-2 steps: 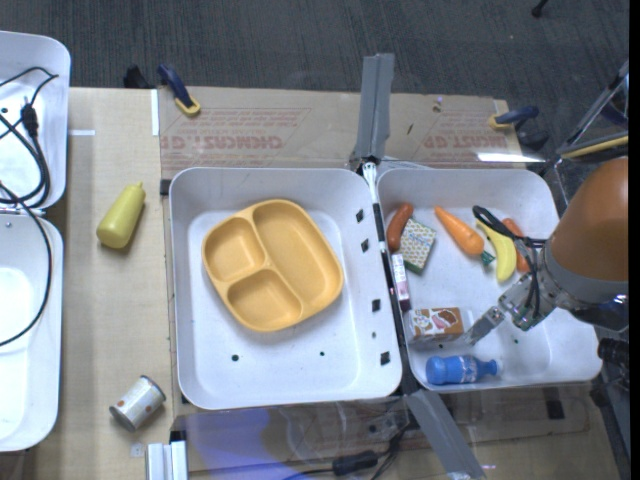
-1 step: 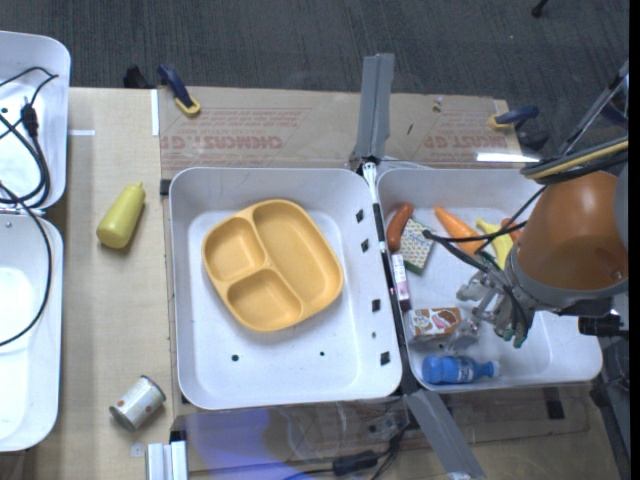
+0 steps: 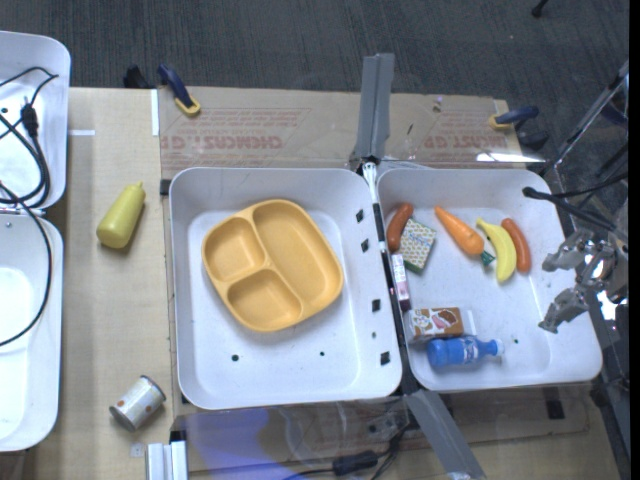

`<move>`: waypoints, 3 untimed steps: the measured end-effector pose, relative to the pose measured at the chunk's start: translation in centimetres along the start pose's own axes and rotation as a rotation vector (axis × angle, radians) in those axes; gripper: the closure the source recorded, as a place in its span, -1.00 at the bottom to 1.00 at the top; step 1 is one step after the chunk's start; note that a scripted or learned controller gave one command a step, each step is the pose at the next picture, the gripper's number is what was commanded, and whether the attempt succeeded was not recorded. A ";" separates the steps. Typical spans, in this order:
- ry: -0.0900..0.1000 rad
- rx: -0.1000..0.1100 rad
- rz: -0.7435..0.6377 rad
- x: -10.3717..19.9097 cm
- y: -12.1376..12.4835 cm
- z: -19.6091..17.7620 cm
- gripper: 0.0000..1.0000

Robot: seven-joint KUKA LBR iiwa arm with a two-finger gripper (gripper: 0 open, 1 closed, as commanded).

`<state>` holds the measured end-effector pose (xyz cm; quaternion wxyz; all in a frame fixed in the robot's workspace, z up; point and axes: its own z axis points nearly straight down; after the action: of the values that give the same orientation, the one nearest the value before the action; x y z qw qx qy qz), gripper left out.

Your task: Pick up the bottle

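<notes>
A: Where does the bottle [image 3: 462, 351] lie?
B: On its side near the front edge of the right bin [image 3: 520, 180], cap toward the right, just below a small printed carton [image 3: 438, 322].

A: And the pincer [image 3: 572, 283]?
B: At the right rim of that bin, well apart from the bottle. Its two metal fingers [image 3: 562, 308] stand spread, released, with nothing between them.

A: What else does the right bin carry?
B: A carrot [image 3: 459, 232], a banana [image 3: 499, 250], two sausages, one [image 3: 398, 226] at the left and one [image 3: 516, 245] beside the banana, and a patterned packet [image 3: 417, 244].

A: The left bin [image 3: 270, 183]?
B: A yellow divided plate [image 3: 272, 264].

A: On the desk [image 3: 110, 318] itself?
B: A yellow squeeze bottle [image 3: 121, 216] and a small can [image 3: 137, 401], both left of the bins.
</notes>
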<state>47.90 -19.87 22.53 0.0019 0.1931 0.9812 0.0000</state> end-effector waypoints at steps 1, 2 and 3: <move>-0.005 0.000 0.204 1.5 3.9 12.0 -1.00; -0.035 0.001 0.033 2.9 9.0 12.5 -1.00; 0.002 0.000 -0.086 6.2 15.2 3.4 -1.00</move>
<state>47.88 -3.49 19.15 0.0011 0.1506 0.9886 0.0002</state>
